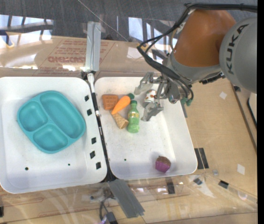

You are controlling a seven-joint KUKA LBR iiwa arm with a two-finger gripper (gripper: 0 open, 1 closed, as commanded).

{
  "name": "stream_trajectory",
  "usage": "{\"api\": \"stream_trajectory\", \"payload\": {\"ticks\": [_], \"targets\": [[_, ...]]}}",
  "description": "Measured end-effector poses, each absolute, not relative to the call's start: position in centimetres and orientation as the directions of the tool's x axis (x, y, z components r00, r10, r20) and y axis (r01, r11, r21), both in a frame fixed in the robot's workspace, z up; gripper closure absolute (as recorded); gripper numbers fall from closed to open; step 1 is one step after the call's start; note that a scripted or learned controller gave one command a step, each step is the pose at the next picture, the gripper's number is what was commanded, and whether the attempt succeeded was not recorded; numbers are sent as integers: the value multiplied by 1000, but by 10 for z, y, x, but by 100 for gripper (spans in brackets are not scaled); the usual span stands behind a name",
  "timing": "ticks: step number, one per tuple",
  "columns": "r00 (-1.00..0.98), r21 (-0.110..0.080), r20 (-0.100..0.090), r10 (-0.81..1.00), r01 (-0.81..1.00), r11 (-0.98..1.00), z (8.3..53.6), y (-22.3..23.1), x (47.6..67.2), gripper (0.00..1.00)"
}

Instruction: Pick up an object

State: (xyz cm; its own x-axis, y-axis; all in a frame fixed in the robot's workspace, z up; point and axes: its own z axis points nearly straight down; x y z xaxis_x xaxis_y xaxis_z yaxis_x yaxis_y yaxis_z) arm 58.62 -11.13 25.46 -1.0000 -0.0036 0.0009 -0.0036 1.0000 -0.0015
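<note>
A purple-topped toy cupcake [163, 164] sits alone near the front rim of the right-hand white bin [178, 139], the item closest to the lens and well apart from everything else. Farther back in the same bin, four toys crowd together: a green bottle [133, 117] standing beside an ice-cream cone [120, 121], an orange carrot [121, 104] lying slantwise across them, and a brown waffle-like square [109, 101] touching the carrot's upper end. That huddle leaves little free room around any one piece, which may explain why the arm [202, 38] reaches in over the bin's back right part rather than straight above the pile. The jaws [151, 99] hang just right of the bottle and carrot, spread apart with nothing between them, their tips pointing down toward the bin floor. From this position the bottle or the carrot looks like the likely target, and the bottle's upright stance would offer the cleaner pinch; the cupcake, though isolated, lies a long way from the tool. In the left bin [10, 167], a teal divided plate [51, 120] rests at an angle. Both bins sit side by side on the tan surface [225, 139], their inner rims nearly touching. No object has been lifted.
</note>
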Motion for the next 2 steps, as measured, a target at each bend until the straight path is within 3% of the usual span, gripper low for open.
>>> {"api": "stream_trajectory", "payload": {"ticks": [1, 2], "targets": [[-993, 4, 11, -114, -113, 994, 110, -94, 592, 0], [-998, 1, 4, -68, -68, 998, 91, -102, 536, 0]]}}
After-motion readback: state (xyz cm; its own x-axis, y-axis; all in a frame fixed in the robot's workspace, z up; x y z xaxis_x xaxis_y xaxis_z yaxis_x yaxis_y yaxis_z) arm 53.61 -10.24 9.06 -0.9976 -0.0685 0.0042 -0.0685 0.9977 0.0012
